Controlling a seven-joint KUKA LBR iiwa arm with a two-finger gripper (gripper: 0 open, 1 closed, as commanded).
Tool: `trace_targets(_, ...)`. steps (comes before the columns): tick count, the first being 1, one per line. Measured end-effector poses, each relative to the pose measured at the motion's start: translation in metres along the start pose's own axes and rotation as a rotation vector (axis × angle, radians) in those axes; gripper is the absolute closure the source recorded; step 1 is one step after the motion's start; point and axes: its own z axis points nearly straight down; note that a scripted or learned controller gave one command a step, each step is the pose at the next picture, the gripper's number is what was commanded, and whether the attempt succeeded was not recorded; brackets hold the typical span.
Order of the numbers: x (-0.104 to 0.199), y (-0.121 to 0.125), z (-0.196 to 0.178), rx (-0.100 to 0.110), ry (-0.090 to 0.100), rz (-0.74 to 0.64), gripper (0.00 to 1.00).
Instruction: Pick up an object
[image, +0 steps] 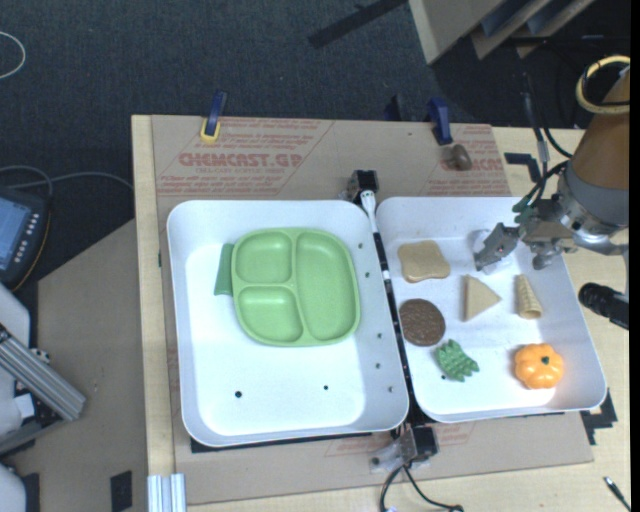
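Pincer: open, nothing between its fingers, hovering over the right bin.
Nearest: wedge and cone just below it; bread slice to its left.
Farther: brown disc, green leafy piece, orange pumpkin.
Left bin: green divided plate, well apart.
Arm: cut off at the right.

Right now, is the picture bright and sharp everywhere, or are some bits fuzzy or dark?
In the camera view, the two white bins are evenly lit and the green plate and orange pumpkin look sharp; the tool is a little soft, with faint shadow beneath it; the floor around the bench is dim.
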Motion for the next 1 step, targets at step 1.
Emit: trace_targets(1, 0.0002, 0.0028, -0.0077, -0.014, -0.002, -0.003, 0.00)
